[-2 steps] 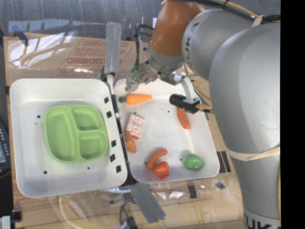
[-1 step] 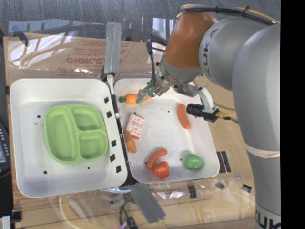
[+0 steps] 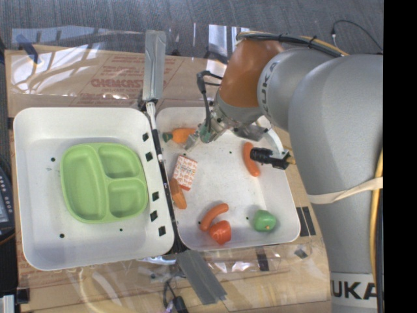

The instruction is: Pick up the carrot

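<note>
Beside one carrot (image 3: pixel 182 135), three sausages (image 3: pixel 214 216).

A robotics lab or test bench is shown, not a home or kitchen. A large grey industrial arm (image 3: pixel 326 142) with an orange band is mounted beside a bench (image 3: pixel 98 77) covered with brown cardboard under clear plastic sheeting. Two shallow white bins (image 3: pixel 32 194) are set side by side and joined with grey tape (image 3: pixel 154 64). Toy food (image 3: pixel 216 223) and a green divided plate (image 3: pixel 104 181) are laid in them. Cables (image 3: pixel 171 298) are seen at the edge, and grey carpet (image 3: pixel 78 2) lies beyond.
</note>
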Tool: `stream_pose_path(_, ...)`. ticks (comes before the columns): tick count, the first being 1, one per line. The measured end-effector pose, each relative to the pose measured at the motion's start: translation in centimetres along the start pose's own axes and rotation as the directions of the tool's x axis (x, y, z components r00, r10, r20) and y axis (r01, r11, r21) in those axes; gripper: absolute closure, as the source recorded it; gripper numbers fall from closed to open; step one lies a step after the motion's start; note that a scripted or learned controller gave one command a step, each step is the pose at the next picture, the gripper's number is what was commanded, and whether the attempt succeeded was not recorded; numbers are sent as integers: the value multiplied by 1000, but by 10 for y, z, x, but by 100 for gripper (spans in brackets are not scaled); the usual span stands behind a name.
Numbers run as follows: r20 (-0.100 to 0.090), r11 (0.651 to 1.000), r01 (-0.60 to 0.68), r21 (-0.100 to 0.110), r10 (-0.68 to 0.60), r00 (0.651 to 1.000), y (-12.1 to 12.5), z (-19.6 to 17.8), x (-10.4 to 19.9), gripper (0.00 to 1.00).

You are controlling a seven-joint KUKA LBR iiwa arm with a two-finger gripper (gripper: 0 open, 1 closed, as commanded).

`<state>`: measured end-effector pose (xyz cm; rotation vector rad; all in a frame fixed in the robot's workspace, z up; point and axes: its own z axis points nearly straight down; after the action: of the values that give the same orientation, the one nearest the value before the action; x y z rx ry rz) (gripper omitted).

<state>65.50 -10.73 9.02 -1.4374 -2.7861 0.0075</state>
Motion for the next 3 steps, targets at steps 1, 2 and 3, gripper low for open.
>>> stream_pose_path(1,-1,971,-240,-3,240,971,1,-1,6,0)
stream_pose_path(2,7,992,128,-8,-128,992,8,-42,7,0)
stream_pose_path(3,0,1000,4,-3,-4,1000,1,-5,4,0)
